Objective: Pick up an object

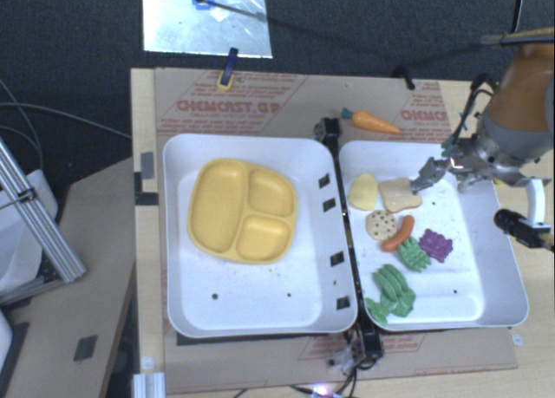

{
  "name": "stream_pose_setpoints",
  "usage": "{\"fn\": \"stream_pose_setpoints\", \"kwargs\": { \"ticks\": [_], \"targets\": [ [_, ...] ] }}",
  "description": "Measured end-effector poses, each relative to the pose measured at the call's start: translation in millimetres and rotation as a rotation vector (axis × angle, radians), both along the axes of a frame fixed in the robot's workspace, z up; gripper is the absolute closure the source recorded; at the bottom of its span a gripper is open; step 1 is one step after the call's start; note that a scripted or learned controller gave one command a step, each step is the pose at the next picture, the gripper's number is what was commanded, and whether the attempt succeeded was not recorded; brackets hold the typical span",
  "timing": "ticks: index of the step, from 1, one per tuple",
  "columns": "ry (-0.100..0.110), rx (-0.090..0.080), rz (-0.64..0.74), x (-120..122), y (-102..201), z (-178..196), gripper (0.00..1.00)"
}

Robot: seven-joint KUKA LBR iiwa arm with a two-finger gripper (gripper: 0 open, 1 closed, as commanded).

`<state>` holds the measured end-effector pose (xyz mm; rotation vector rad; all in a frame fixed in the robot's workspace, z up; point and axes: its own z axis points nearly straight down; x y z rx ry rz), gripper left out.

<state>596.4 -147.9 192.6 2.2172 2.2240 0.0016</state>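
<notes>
- Right bin [486,214]: landmark for all entries below. Toy food sits bunched in its left half; the right half is bare floor.
- Arm with gripper [431,172]: over the bin's upper right, tip pointing left and down at the bread slice. I cannot tell from this angle how the tip is set; nothing visibly in it.
- Green pea pods [392,290]: bin's lower left corner. Judged light, hard plastic, lumpy; grip across the narrow width.
- Bread slice [399,195]: bin's upper middle, just beside the tip, so the likely target. Flat, thin, stiff, probably slick; take it by opposite edges.
- Yellow piece [363,190]: left of the bread, touching it. Rounded, may roll out of a pinch.
- Purple grapes [436,244]: bin centre. Knobbly, easy purchase.
- Sausage [399,232], cookie [379,225]: left of centre, touching; crowded.
</notes>
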Motion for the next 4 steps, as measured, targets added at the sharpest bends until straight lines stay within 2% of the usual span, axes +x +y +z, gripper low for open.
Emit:
{"fn": "stream_pose_setpoints", "kwargs": {
  "ticks": [1,2,3,4],
  "targets": [
    [0.013,0.005,-0.001,-58,39,-101,0.00],
    [-0.004,0.000,-0.002,-11,3,-106,0.00],
    [-0.009,0.002,-0.001,-10,5,-93,1.00],
    [0.006,0.003,-0.001,-107,56,-77,1.00]
  ]
}}
